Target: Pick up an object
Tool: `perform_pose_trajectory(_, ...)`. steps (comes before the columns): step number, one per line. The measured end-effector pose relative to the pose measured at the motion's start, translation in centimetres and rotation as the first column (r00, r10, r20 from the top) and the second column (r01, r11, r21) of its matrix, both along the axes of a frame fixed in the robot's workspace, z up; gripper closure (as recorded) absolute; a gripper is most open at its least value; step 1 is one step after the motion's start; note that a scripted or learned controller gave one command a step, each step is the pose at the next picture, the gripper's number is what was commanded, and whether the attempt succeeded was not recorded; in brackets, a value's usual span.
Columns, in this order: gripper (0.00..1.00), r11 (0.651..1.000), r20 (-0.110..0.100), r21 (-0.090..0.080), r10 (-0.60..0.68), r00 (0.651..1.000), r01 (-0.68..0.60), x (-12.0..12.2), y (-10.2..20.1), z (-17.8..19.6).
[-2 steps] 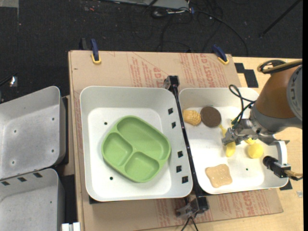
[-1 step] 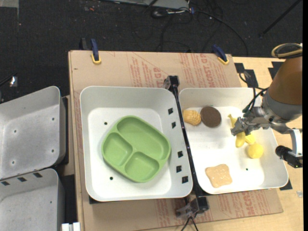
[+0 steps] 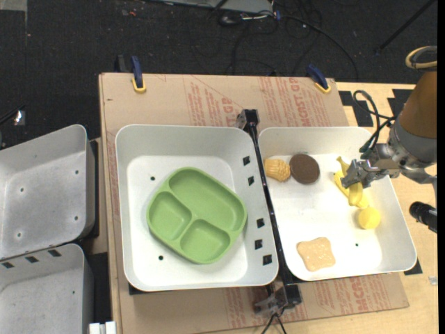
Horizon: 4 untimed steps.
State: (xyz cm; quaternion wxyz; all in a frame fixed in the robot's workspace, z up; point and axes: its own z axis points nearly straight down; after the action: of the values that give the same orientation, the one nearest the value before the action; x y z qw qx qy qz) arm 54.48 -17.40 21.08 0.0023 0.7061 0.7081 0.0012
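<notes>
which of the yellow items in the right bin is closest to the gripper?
The banana, directly at the gripper. The lemon lies lower; the corn sits far left.

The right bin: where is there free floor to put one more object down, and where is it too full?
In the right bin, bare floor lies in the middle, bordered by the brown round piece above, the toast below and the yellow ball on its right. The lower right corner is bare too. It is crowded at the right wall, where the gripper hangs over the banana.
</notes>
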Motion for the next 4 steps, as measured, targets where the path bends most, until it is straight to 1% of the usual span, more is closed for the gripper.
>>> perform_pose_trajectory(1,1.00,1.000,0.001,-0.001,0.000,1.000,0.000,-0.3,0.1,6.3)
perform_pose_trajectory(2,1.00,1.000,-0.006,0.003,0.005,1.000,-0.005,-0.3,5.2,5.3)
perform_pose_trajectory(4,1.00,1.000,-0.008,0.003,0.004,1.000,-0.004,-4.4,16.3,4.5)
